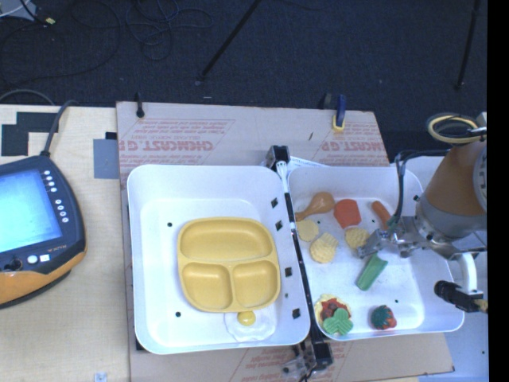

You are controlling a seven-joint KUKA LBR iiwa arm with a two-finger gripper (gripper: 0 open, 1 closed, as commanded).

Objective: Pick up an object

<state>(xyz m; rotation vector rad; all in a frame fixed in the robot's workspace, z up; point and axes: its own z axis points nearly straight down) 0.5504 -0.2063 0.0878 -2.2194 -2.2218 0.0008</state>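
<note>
Although our end effector point(374, 247) sits low in the right bin point(413, 313), just above the green stick point(371, 272), we cannot tell its opening; nothing looks lifted yet.

Dark blue carpet floor point(238, 30) up top, cables point(71, 22) strewn across it, thin stand legs point(238, 30) crossing. Pale wood bench point(87, 309) below. Cardboard sheet point(238, 138) on bench, printed lettering upside down, blue-yellow clamp point(340, 111) at far edge. Pendant point(36, 225) with lit screen at left.
</note>
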